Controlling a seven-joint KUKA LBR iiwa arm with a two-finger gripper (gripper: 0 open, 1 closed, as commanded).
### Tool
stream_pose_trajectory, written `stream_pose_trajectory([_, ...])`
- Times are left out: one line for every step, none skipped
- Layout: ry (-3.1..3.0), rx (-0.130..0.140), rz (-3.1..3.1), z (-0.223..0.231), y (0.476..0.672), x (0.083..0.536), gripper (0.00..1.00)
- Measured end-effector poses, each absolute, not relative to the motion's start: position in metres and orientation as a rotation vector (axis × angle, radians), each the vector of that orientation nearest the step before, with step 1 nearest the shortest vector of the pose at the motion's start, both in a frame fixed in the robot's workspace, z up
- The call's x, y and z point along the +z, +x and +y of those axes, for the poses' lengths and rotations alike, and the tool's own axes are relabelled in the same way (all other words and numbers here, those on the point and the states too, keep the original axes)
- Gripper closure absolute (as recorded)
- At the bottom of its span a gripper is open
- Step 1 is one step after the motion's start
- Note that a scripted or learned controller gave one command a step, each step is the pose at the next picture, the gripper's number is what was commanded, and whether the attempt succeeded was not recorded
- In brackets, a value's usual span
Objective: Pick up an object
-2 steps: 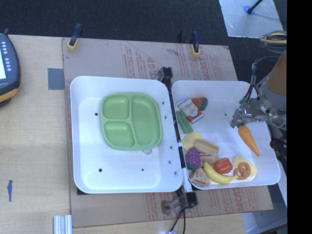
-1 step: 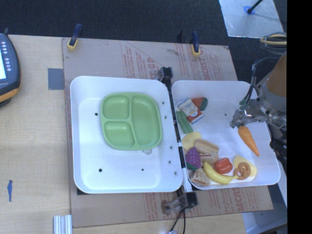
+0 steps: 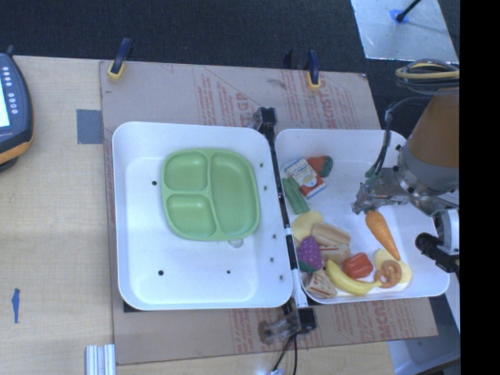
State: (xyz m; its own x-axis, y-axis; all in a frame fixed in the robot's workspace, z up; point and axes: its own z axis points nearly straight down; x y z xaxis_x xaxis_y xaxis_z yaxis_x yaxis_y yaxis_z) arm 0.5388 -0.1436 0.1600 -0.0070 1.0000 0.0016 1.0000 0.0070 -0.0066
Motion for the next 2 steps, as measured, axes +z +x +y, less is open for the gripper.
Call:
stream_pose_trajectory([-2.205, 0.003, -2.229, -0.0737, 0.5042, 0.193, 1.0])
stream_pose_trajectory([-2.213, 0.005, -2.224, -0.0775, 0.5054, 0.1916, 0.0])
